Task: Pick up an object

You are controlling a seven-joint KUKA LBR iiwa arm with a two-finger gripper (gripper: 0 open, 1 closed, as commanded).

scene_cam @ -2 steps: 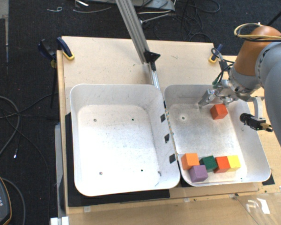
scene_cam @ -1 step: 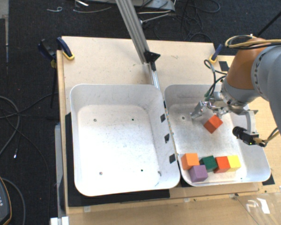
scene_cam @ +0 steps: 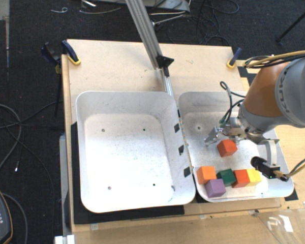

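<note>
The camera view looks down at a slant on a pale wooden bench [scene_cam: 122, 67] that bears two shallow white bins side by side. The left bin [scene_cam: 91, 136] is the larger in the picture; the right bin [scene_cam: 198, 105] sits against its right wall. A slanted metal rail [scene_cam: 145, 27] runs from the top of the picture down to the seam between the two bins.

The arm [scene_cam: 277, 93], grey with an orange band above the wrist, reaches in from the right and hangs over the right bin. Its gripper [scene_cam: 217, 135] sits over the middle of that bin, with pale metal fingers [scene_cam: 211, 138] pointing down and to the left. Whether they are spread or pressed together I cannot tell, since the wrist covers most of them.

The red-orange block [scene_cam: 226, 148] lies on the floor of the right bin just beside the gripper, below and a little to the right of the fingertips. It looks very near them, perhaps touching, but it is not visibly between them.

Along the near wall of the same bin a cluster of blocks lies close together: an orange block [scene_cam: 207, 174] at the left, a purple block [scene_cam: 215, 187] just below it, a green block [scene_cam: 226, 177] next, then a red block [scene_cam: 241, 178] and a yellow block [scene_cam: 254, 176] at the right end. This cluster lies apart from the gripper, nearer the camera. A black fitting [scene_cam: 262, 165] on the arm's cabling hangs just above the yellow block.
</note>
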